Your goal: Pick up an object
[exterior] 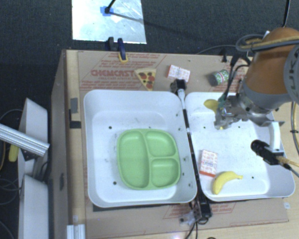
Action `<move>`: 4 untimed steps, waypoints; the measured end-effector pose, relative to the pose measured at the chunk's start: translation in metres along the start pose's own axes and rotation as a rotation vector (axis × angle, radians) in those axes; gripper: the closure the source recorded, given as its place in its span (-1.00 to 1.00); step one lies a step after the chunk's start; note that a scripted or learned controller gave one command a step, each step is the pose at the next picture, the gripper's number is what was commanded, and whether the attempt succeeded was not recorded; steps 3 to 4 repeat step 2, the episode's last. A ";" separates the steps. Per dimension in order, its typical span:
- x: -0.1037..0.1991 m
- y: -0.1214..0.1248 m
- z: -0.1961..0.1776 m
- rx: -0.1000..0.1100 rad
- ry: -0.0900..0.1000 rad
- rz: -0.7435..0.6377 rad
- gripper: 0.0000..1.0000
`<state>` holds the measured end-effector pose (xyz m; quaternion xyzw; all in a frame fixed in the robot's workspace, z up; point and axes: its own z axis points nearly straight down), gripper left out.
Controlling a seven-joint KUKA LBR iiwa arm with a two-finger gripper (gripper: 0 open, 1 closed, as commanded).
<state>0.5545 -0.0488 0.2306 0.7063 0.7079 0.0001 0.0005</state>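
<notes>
Faintly, "CHEMCAST" reads on the cardboard [109, 73]; whether the jaws [220, 124] are spread is unclear.

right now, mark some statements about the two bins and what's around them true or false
1. The green divided plastic plate lies in the left white bin. True.
2. The yellow banana lies in the left bin. False: it lies in the right white bin, near its front edge.
3. The small red and white packet sits beside the banana. True.
4. The pizza slice toy is on the green plate. False: it lies on the cardboard behind the bins.
5. The gripper is over the right bin. True.
</notes>
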 end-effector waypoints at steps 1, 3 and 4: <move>0.052 -0.029 -0.015 0.000 0.002 -0.002 1.00; 0.093 -0.001 0.000 0.001 0.001 -0.003 1.00; 0.093 -0.001 0.000 0.001 0.001 -0.003 1.00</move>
